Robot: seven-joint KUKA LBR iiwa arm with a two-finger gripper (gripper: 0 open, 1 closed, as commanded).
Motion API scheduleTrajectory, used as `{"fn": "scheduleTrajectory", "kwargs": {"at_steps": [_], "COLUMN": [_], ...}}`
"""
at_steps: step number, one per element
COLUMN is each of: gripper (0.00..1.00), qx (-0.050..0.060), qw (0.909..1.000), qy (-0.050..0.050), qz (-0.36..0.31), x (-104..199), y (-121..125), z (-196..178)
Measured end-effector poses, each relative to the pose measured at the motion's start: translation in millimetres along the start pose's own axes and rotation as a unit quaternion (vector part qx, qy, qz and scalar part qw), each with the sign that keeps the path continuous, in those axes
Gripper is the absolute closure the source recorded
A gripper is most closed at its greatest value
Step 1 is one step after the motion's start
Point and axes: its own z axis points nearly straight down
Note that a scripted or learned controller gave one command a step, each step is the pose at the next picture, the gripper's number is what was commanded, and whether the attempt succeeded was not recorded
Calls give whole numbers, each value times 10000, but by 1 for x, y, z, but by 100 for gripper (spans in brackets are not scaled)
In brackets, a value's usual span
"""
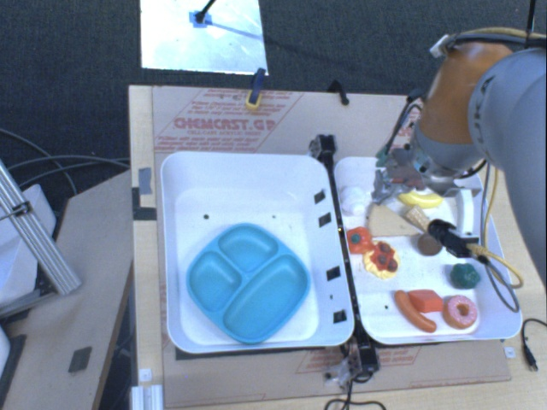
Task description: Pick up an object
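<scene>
My gripper (386,184) hangs over the back of the right bin (496,327), its tips just above a pale wedge of cheese (391,222). A yellow banana (420,200) lies right beside it, partly under the wrist. Nearby are a white round piece (352,199), a red tomato-like piece (358,239), a pizza slice (381,260), a brown ball (428,245), a green item (465,274), a red sausage (413,310), a red block (426,299) and a pink donut (461,313). Nothing shows between the fingers.
The left bin (184,178) holds a blue divided plate (248,282). A black hinge strip (338,229) runs between the two bins. The arm's grey and orange body covers the right bin's far right corner.
</scene>
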Motion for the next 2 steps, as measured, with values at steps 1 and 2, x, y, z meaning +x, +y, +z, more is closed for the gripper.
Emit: {"fn": "scheduleTrajectory", "kwargs": {"at_steps": [1,2], "gripper": [100,100], "qx": [-43,-91], "qw": [10000,10000], "qy": [9,-12], "qz": [-44,-11], "x": [-30,-31], "y": [-40,-80], "z": [87,95]}}
